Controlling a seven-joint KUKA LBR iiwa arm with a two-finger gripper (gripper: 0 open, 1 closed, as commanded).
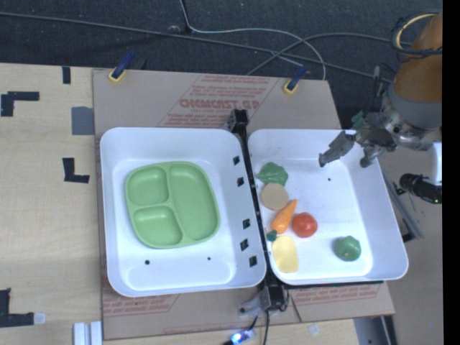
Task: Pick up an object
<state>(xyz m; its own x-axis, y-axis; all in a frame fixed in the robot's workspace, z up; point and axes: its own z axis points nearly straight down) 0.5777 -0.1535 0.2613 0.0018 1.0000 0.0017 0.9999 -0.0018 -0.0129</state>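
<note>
The right bin (374, 214) holds several toy foods: a green leafy piece (272, 172), a tan round piece (274, 196), an orange carrot (284, 216), a red tomato (305, 225), a yellow piece (285, 254) and a green pepper (348, 248). My gripper (352, 151) hangs over the bin's far right corner, open, with nothing between its two dark fingers. It is well apart from the foods, up and to the right of them.
The left bin (115, 192) holds a green divided plate (172, 204). A black divider with clips (248, 207) runs between the bins. Cables (237, 31) lie on the dark floor behind the bench.
</note>
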